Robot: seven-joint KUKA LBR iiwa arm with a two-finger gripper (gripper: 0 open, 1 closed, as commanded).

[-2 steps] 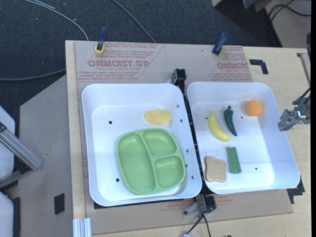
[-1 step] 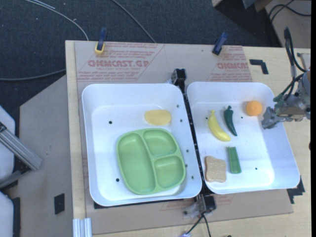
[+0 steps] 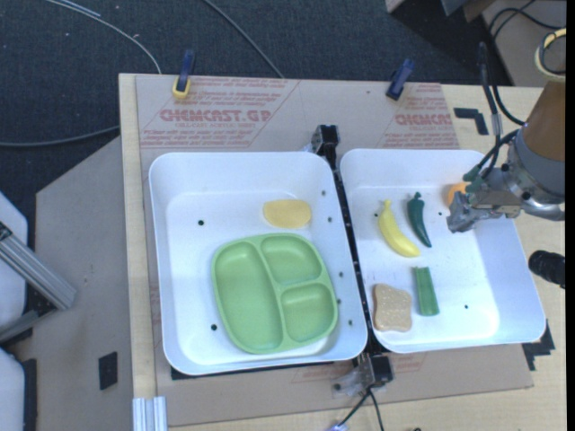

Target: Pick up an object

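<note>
1. The bench [image 3: 225,115] carries two shallow white bins side by side: the left bin [image 3: 180,196] and the right bin [image 3: 503,303].
2. The arm [image 3: 544,142] comes in from the right side and ends over the far right part of the right bin.
3. The gripper [image 3: 463,215] hangs there, just right of the dark green pepper [image 3: 418,218]. I cannot tell whether it is released or clenched, and I see no object inside it.
4. A small orange thing [image 3: 458,189] shows just at the far side of the gripper; what it is I cannot tell.
5. The yellow banana [image 3: 395,230] lies just left of the pepper, in the far left part of the right bin.
6. A green stick-shaped piece [image 3: 425,291] lies nearer to the camera, in the middle of this bin.
7. A tan piece that looks like bread [image 3: 392,308] lies just left of the green piece, close to the near left corner.
8. In the left bin, a green divided plate [image 3: 274,290] with three compartments sits in the near part.
9. A pale yellow oval object [image 3: 287,213] lies just beyond the plate, on the far side.
10. Two blue clamps [image 3: 400,79] hold the far edge of the bench.
</note>
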